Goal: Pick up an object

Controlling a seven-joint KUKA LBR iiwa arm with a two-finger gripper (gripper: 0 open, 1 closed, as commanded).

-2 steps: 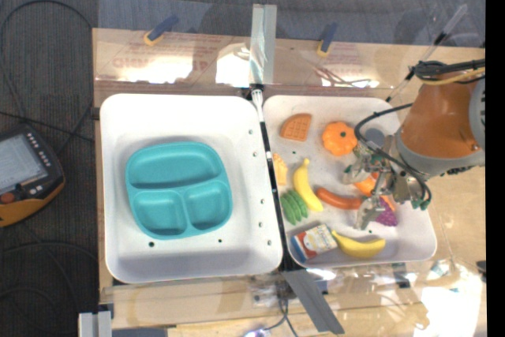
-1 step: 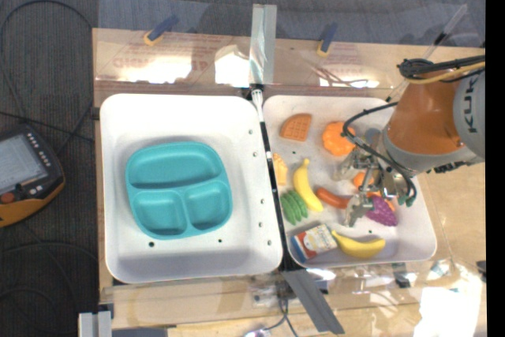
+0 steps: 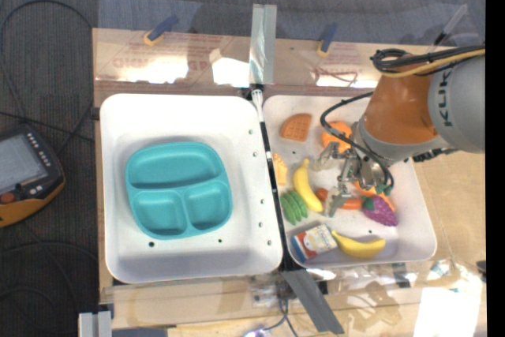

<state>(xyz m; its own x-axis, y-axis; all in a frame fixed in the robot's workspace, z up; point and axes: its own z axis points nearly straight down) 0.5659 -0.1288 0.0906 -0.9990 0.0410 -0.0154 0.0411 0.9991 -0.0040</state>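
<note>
in the right bin (image 3: 422,245) on the counter (image 3: 118,59), the end effector (image 3: 345,179) hung low over a heap of toy food, the grey arm (image 3: 461,106) with its orange band (image 3: 402,110) reaching in from the right. whether anything sat in its grip, or how its jaws stood, i cannot tell; the metal parts blurred into the clutter beneath.

just left of the end effector lay a yellow banana (image 3: 306,185), tilted, with a green pepper-like piece (image 3: 293,206) touching its lower end. a purple bunch of grapes (image 3: 380,209) lay just right of the end effector, beside a small orange carrot (image 3: 347,204). near the bin's top left corner sat an orange waffle-like slice (image 3: 297,127), and an orange fruit (image 3: 335,134) showed partly under the wrist. a second banana (image 3: 359,245) lay along the bin's near side, touching a small red-and-white packet (image 3: 313,241).

the left bin (image 3: 118,249) held a teal divided tray (image 3: 180,187), well apart from the arm. off the counter to the left, a handheld controller (image 3: 25,166) rested on the floor.
</note>
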